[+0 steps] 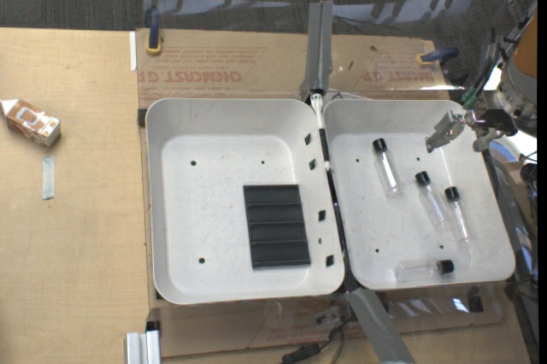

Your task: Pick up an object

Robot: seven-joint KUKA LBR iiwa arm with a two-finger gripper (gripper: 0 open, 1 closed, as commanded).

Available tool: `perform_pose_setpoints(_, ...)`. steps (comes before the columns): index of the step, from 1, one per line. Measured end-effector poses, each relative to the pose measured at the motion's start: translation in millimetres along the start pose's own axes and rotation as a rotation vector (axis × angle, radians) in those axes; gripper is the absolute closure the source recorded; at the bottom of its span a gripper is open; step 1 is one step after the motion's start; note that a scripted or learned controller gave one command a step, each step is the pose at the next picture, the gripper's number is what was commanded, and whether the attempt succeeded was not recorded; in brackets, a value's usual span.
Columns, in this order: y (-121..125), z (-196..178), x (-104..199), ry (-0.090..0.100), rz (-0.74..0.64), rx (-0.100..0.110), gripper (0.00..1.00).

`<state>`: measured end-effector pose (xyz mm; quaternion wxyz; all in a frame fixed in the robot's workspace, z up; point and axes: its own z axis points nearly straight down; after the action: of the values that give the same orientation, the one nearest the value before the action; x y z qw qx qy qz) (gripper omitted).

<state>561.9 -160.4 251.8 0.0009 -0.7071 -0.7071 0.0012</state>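
Note:
The right bin (367,264) holds several clear tubes with black caps: one at the upper middle (385,164), two side by side in the centre (430,198) (457,213), and one lying along the front wall (423,270). A black ribbed rectangular block (276,226) lies flat in the left bin (171,183). My gripper (466,134) hangs over the right bin's far right corner, above and to the right of the tubes. Its two fingers are spread open with nothing between them.
Both bins rest on brown cardboard (222,72), held by blue clamps (154,38) (436,56). A grey bar (320,46) runs back from the seam between the bins. On the wooden bench at left lie a small orange-and-white box (32,123) and a pale strip (48,180).

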Motion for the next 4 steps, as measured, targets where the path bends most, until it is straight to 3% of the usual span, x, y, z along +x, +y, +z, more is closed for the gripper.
perform_pose_setpoints(1,20,-64,-46,-0.002,-0.154,-0.003,0.0)
perform_pose_setpoints(2,12,-177,-62,-0.002,-0.372,-0.003,0.0)
perform_pose_setpoints(3,13,-186,-63,-0.004,-0.373,-0.003,1.0)
perform_pose_setpoints(4,92,-189,-40,-0.002,-0.487,-0.003,1.0)
